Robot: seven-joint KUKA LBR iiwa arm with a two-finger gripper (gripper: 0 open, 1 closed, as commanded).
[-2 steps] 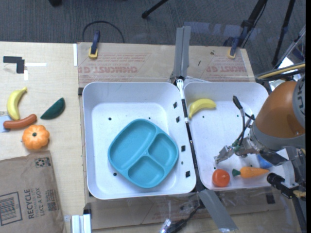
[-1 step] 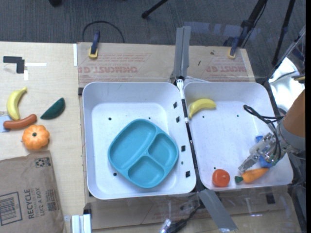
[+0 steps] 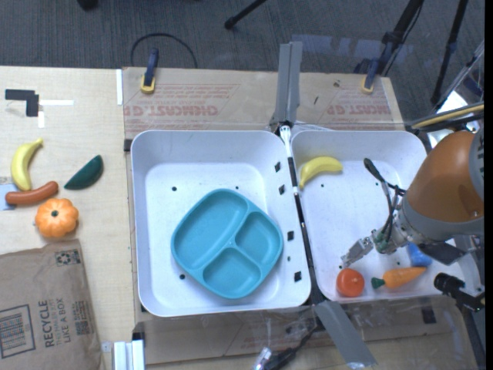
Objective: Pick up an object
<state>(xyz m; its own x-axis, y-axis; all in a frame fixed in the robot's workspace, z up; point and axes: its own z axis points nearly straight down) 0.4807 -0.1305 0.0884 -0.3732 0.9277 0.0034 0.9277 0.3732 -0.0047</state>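
just below the open, empty gripper [image 3: 360,247] lies the tomato [image 3: 350,282], close but apart.

The robot arm reaches in from the right.

Its big orange band sits above the wrist, and the grey part below it points down and to the left. The hand [image 3: 359,248] is low down at the end of the arm. Its small metal tips point left.
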